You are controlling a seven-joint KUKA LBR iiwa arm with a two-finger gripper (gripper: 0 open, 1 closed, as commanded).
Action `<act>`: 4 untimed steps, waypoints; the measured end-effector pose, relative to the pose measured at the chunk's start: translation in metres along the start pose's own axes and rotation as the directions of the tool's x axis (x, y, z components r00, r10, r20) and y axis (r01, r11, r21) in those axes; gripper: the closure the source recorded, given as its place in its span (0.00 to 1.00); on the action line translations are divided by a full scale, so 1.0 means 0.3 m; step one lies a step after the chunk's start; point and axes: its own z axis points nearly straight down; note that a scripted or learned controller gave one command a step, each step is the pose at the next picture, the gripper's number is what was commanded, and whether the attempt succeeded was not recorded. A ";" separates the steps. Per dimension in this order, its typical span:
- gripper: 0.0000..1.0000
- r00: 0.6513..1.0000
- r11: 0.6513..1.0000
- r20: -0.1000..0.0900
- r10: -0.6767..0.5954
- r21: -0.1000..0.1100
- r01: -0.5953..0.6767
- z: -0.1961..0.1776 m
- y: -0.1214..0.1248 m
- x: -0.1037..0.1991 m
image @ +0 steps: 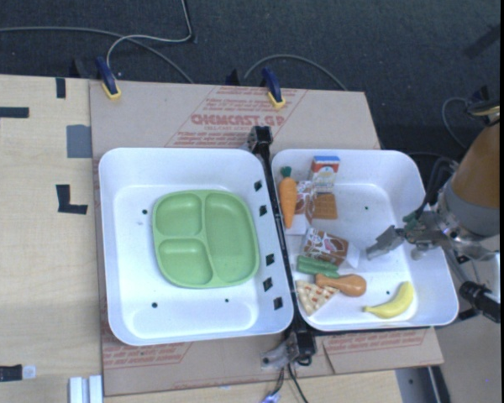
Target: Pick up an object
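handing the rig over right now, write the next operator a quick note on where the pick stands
End effector: over the right white bin, near its right side, above bare floor; nothing visible between its parts.
Objects: all in the right white bin. Yellow banana lies at the near right, orange carrot along the left wall, brown drumstick near the front, small milk carton at the back.
Left white bin holds a green divided plate.
Done: nothing picked.
Left: choose an item, grasp it, lift it.
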 end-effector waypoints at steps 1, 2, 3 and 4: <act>0.00 1.000 1.000 0.004 0.001 -0.024 -0.001 0.263 0.136 0.128; 0.00 1.000 0.999 0.011 0.005 -0.037 -0.005 0.272 0.134 0.183; 0.00 1.000 0.999 0.009 0.004 -0.040 -0.004 0.277 0.179 0.222; 0.00 1.000 1.000 0.001 0.000 -0.003 0.000 0.327 0.249 0.221</act>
